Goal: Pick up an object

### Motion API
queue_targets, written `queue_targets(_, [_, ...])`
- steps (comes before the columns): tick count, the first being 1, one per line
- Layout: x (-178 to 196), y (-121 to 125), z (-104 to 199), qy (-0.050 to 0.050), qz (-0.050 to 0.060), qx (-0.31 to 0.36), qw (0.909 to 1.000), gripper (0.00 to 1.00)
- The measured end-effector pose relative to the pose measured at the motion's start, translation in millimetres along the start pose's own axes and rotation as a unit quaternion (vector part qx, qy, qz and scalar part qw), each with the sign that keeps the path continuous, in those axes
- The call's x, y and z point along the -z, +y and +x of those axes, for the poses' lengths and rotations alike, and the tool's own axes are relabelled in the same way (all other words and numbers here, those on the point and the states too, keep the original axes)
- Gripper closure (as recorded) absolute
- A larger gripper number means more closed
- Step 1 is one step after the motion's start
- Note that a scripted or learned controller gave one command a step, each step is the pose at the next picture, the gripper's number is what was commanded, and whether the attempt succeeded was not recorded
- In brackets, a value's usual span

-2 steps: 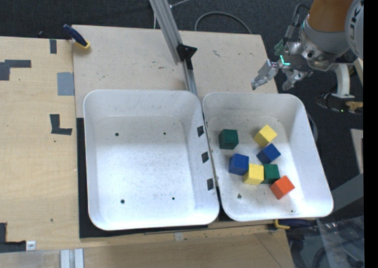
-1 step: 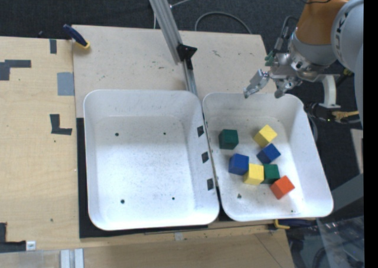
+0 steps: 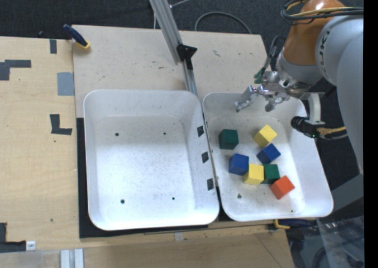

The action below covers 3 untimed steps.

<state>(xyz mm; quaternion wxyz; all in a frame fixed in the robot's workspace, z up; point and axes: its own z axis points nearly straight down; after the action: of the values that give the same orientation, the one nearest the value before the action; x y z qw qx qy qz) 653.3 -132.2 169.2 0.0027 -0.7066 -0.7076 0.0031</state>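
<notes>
Bins sit side by side on the bench: the left bin (image 3: pixel 142 160) and, touching it, the right bin (image 3: pixel 307 196) that holds all seven cubes. From the left these are a dark green cube (image 3: pixel 228 139), a blue cube (image 3: pixel 238 163), a yellow cube (image 3: pixel 254 173), a second yellow cube (image 3: pixel 266 135), another blue cube (image 3: pixel 269 153), a small green cube (image 3: pixel 271 172) and an orange cube (image 3: pixel 282 186). The gripper (image 3: pixel 255 105) hangs over the bin's far end, its two fingers spread apart with nothing between them. Every cube lies nearer the camera than the gripper; the dark green and upper yellow cubes are closest to it, none touching.
</notes>
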Motion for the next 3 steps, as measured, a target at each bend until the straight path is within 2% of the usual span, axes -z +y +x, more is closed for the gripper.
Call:
queue_targets(1, [-63,-2,8,0.000,0.000,0.000,1.0000,0.00])
queue_targets(2, [-48,0,8,0.001,-0.003,0.001,1.0000,1.00])
queue_targets(3, [-6,2,8,0.000,-0.006,0.000,1.0000,1.00])
